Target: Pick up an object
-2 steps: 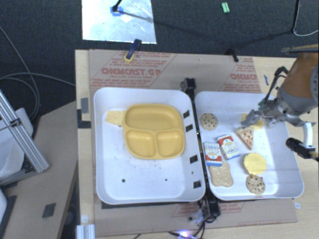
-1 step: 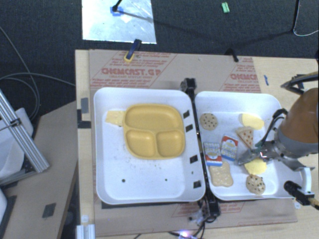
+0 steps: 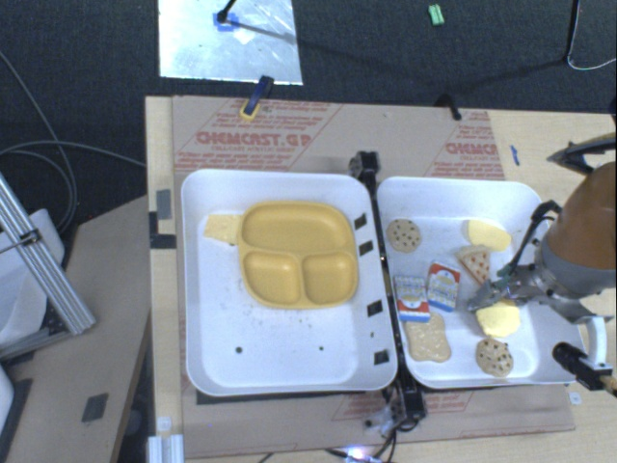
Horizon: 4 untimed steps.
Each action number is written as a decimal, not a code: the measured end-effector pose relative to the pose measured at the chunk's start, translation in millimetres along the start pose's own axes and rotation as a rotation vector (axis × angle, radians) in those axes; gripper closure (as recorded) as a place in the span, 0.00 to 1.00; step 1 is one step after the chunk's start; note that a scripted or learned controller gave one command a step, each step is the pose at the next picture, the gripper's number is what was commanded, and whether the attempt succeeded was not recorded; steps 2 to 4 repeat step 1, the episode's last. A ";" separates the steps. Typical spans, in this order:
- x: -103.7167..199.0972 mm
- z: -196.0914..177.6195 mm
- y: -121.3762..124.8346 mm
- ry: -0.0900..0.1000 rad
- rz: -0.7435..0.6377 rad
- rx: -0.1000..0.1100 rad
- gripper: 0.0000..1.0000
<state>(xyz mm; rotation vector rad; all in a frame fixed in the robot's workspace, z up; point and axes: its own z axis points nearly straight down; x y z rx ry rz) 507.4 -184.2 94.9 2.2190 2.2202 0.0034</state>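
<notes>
Bench carries two white bins. Right bin (image 3: 525, 196) is reached into; gripper (image 3: 494, 295) is lowered near right edge, touching yellow piece (image 3: 498, 319). Finger state cannot be told. Risk is judged: crowded toast slice (image 3: 475, 262) may be nudged, grasp spoiled.

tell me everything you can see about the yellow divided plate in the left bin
The yellow divided plastic plate is a rounded-square dish with three compartments: one wide section across the far side and two smaller ones side by side nearer the camera. It looks smooth and matte, with a raised rim and ridges between sections. It lies flat and upright in the middle of the left shallow white bin. A pale yellow flat piece sits against its left edge, apparently touching or tucked slightly under it.
</notes>
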 end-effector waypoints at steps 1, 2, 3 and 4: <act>89.5 6.1 20.6 0.004 -0.012 0.001 1.00; 89.5 6.1 20.6 0.004 -0.012 0.001 1.00; 89.5 6.1 20.6 0.004 -0.012 0.001 1.00; 89.5 6.1 20.6 0.004 -0.012 0.001 1.00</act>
